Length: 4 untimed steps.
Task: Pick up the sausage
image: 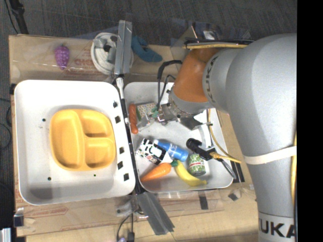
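Orange carrot (156, 171) and yellow banana (189, 177) lie at the near end of the right bin (222, 184). Green jar (197, 164) and blue bottle (171, 149) are just behind them.

Further back is the sausage (132, 119): reddish, lying flat against the bin's left wall, just left of a small printed box (146, 110). Its long axis runs near-to-far, parallel to the wall. Both ends look alike, so it has no real heading.

Gripper (160, 116) hovers just right of the sausage, over the box. Can't tell from this angle whether it's open or closed.

Handling guess: light, probably a plastic toy, fairly stiff. The skin is smooth and rounded, so it may roll or squirt out. Best hold is mid-length, closing across the narrow width. The wall side looks tight on clearance, so the right-hand side is the easier approach.
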### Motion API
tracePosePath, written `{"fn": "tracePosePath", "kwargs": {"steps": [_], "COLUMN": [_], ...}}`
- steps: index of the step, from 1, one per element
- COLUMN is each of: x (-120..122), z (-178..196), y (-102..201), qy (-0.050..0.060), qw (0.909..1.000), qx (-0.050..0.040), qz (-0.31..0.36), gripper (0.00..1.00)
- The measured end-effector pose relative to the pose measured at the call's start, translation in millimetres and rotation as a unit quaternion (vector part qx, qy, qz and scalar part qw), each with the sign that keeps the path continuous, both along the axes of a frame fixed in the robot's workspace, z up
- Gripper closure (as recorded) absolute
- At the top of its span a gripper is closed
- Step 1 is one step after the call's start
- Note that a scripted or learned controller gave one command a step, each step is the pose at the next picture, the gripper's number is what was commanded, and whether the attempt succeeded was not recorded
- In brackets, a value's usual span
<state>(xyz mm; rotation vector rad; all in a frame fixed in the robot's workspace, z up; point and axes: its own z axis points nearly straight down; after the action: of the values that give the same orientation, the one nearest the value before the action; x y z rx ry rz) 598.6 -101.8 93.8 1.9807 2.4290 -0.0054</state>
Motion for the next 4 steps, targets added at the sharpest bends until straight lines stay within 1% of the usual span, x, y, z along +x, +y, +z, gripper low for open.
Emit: {"fn": "tracePosePath", "kwargs": {"steps": [1,2,3,4], "x": [23,46,46,46], "z": [1,-1,10,10], "y": [-1,-4,-3,-3], "qy": [0.001,0.006,0.009,0.009], "qw": [0.9996,0.9998,0.9997,0.9997], "qx": [0.0006,0.0022,0.0030,0.0030], "qz": [0.027,0.020,0.022,0.022], "gripper": [0.00,0.00,1.00,0.00]}}
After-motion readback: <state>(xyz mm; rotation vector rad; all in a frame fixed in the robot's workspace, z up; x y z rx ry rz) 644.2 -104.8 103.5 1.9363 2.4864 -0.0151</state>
